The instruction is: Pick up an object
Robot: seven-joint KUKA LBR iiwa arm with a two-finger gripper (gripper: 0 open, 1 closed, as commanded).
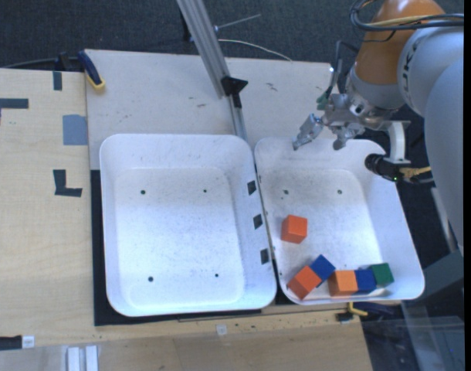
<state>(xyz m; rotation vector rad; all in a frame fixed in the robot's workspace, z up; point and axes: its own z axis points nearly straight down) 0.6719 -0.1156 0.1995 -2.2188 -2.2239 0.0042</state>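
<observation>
— Toward the near end of the right bin we see the blocks; which one do we start with?

— We start with the lone orange block, which sits by itself on the bin floor, left of centre and apart from the rest. Nearer the front rim we find a row: another orange block at the left, tilted, touching a blue block just behind it. Then a third orange block, a second blue block and a green block, packed side by side along the front wall.

— And the gripper?

— We see it above the far rim of the right bin, well apart from every block. Its two fingers stand spread, one fingertip to the left and the other toward the right, with nothing between them.

— What carries it?

— We see the grey arm reaching in from the right, with the orange band above the wrist.

— And around that?

— We see the left bin beside the right one, the two rims touching down the middle. Both rest on a pale wooden bench. A slanted metal rail crosses the far side of the bench and ends in a black clamp near where the bins meet. A yellow-and-blue clamp lies at the bench's far left corner.
</observation>
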